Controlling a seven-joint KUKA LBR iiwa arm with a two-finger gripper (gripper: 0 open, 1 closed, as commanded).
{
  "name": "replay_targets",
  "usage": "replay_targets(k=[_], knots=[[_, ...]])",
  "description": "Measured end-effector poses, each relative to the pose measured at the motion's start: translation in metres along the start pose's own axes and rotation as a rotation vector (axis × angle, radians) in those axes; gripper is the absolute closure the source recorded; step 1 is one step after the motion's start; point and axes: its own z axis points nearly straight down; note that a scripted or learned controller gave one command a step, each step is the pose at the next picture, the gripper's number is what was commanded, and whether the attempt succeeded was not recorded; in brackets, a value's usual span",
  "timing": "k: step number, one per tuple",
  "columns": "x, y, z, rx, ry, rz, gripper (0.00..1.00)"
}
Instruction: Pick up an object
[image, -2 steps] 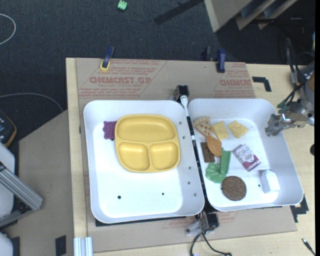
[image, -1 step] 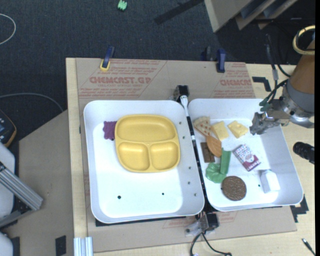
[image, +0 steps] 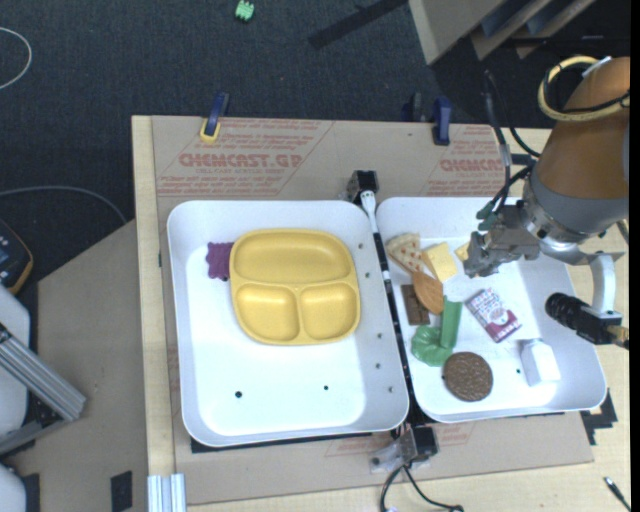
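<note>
White left bin (image: 200, 330) holds yellow tray (image: 295, 284).

I work in a robotics lab. My bench (image: 300, 150) is a clamped board holding two white bins (image: 200, 330), with loose cables (image: 60, 200) on dark carpet (image: 100, 80).

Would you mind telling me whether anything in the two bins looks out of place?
One thing: a purple object in the left bin is tucked half under the yellow divided tray. The right bin's items just lie jumbled.
</note>
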Motion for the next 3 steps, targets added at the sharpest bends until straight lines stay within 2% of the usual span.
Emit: replay_targets(k=[1, 3], knots=[[0.049, -0.014, 0.002, 0.001, -0.001, 0.002, 1.00], [0.039, -0.007, 0.003, -0.004, -0.004, 0.006, 1.00]])
